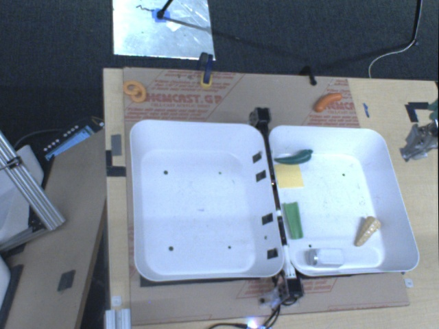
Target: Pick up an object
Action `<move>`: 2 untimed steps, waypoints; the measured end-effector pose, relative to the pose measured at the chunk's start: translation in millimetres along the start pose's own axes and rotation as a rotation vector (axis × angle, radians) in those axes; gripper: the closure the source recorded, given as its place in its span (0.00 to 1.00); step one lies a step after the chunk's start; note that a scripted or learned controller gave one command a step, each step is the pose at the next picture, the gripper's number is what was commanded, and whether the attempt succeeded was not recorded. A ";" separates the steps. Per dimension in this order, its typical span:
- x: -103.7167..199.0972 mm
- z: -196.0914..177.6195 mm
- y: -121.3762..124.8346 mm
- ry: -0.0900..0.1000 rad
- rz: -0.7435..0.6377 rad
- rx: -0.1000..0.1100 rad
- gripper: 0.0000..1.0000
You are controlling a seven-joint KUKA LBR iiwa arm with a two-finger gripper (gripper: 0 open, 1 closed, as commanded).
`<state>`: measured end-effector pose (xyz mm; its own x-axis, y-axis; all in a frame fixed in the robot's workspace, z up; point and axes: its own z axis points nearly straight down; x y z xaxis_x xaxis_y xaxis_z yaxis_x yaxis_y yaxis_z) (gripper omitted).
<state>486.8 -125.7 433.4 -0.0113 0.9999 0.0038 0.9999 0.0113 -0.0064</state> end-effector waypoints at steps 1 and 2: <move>-21.8 -108.2 -0.8 -0.008 0.009 -0.021 1.00; 35.0 14.5 0.1 -0.001 0.002 0.002 1.00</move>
<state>486.5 -90.6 419.0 -0.0091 1.0000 0.0029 0.9999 0.0091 -0.0086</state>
